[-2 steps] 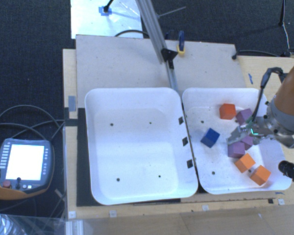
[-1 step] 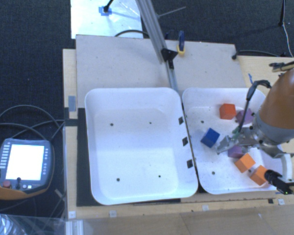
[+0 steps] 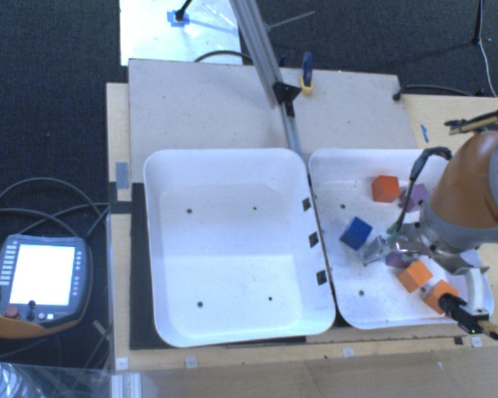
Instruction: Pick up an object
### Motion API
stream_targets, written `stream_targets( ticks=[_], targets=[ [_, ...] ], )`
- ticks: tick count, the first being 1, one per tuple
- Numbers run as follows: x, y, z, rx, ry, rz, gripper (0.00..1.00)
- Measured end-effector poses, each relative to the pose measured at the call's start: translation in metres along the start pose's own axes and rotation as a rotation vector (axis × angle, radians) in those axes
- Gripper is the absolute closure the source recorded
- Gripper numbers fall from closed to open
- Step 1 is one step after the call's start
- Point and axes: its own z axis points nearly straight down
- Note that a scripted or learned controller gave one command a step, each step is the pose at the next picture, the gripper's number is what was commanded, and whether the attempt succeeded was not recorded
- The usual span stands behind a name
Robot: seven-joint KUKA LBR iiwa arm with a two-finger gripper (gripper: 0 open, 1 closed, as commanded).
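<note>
Where the gripper hangs beside a blue cube, its closure is unclear.

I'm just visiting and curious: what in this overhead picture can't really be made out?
- Gripper: too small and blurred in the camera view to judge its grip.
- Purple object: partly hidden behind the arm.
- Second purple piece: half covered by the wrist.
- Arm: cut off by the right edge.

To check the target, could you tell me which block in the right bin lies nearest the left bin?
The blue block; both orange blocks sit farther right.
</note>
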Motion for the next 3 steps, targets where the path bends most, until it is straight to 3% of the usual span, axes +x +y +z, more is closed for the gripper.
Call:
stream_targets(
  ticks=[1,2,3],
  targets=[
    [-0.001,0.006,0.003,-0.018,-0.004,-0.003,0.00],
    [-0.003,0.007,-0.006,-0.022,-0.007,-0.003,1.00],
    [0.005,0.012,-0.067,-0.003,0.003,-0.006,1.00]
  ],
)
